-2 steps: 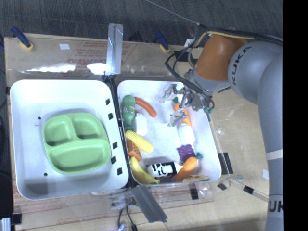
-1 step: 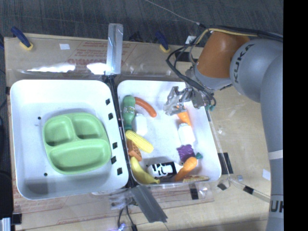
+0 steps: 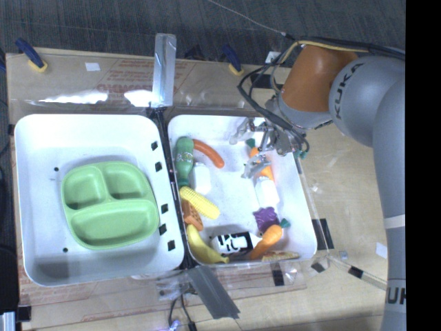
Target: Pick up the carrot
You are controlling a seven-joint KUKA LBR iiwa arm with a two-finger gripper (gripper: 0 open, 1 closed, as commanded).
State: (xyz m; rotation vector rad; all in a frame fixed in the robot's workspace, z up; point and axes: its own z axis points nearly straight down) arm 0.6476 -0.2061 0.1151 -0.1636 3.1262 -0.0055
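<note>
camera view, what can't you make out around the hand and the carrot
- Hand: in the camera view, its fingers merge with an orange and white item beneath them; open or shut is unclear.
- Carrot: its lower end runs behind the black-and-white card.
- Banana: its tip is tucked under that card.
- Small orange item by the corn: too small to identify.

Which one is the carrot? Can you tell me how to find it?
Look in the right white bin, down at its corner nearest the camera. The carrot lies there slanted, beside a purple toy and a black-and-white card. It is plain orange with a green tip; the yellow banana and corn nearby are not.
</note>
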